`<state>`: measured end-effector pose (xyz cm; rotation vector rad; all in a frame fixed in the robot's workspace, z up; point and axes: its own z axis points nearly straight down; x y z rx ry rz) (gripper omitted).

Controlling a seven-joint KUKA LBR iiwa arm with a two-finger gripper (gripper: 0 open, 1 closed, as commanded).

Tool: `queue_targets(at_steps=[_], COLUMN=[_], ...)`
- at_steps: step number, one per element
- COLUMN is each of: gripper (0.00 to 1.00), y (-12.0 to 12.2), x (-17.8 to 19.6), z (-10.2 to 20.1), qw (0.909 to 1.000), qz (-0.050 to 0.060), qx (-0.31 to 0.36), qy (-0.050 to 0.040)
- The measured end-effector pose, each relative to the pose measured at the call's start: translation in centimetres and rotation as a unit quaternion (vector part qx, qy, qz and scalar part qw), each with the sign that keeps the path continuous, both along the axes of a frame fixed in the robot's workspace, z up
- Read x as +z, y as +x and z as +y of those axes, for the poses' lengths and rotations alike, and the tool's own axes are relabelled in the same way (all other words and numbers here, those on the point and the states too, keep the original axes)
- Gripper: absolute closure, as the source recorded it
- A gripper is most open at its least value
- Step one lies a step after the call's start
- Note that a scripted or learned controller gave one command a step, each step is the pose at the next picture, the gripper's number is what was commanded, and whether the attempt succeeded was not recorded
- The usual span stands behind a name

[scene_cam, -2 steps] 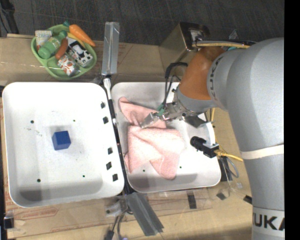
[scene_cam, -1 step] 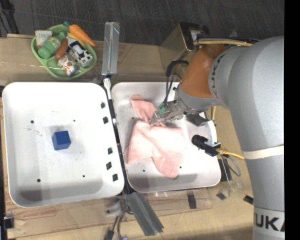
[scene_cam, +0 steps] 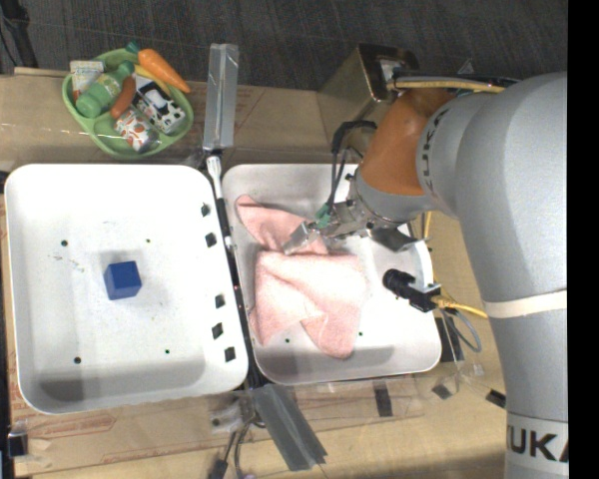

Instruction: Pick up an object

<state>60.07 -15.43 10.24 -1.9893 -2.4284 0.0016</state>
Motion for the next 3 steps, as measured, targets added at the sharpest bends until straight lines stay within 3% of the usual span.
queue_targets(at_steps=[1,2,3], gripper=[1.0,0.0,0.0], y=[0.0,0.0,1.0], x=[0.9,0.9,-1.0], z=[0.1,0.1,-1.2], qw=[1.0,1.0,0.9999], qz=[0.001,0.001,-0.003], qx=[0.002,0.002,0.015], qy=[0.0004,0.0003,-0.0007])
